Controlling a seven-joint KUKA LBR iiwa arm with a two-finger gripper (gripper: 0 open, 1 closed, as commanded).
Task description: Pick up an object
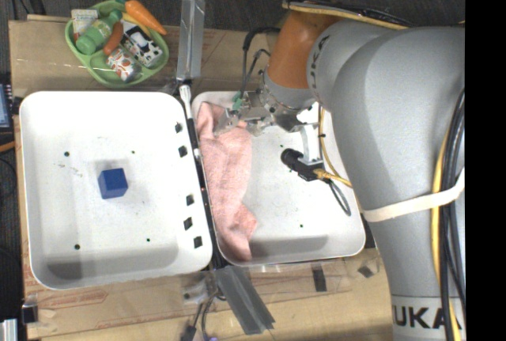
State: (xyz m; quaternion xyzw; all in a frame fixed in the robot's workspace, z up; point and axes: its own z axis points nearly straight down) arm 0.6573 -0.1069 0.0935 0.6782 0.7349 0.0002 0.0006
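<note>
A pink cloth (pixel 227 173) lies crumpled along the left side of the right bin (pixel 316 240), running from its far corner to its near edge. My gripper (pixel 247 110) is low at the far left part of that bin, right at the cloth's upper end. A small blue cube (pixel 113 182) rests on the floor of the left bin (pixel 47 118). The arm's grey body and orange band (pixel 291 54) cover the right bin's far right part.
A green bowl (pixel 87 66) with toy food, including a carrot (pixel 143 15), stands behind the left bin. A grey metal bar (pixel 190 39) sits behind the divider between the bins. A black cable clip (pixel 299 164) hangs over the right bin.
</note>
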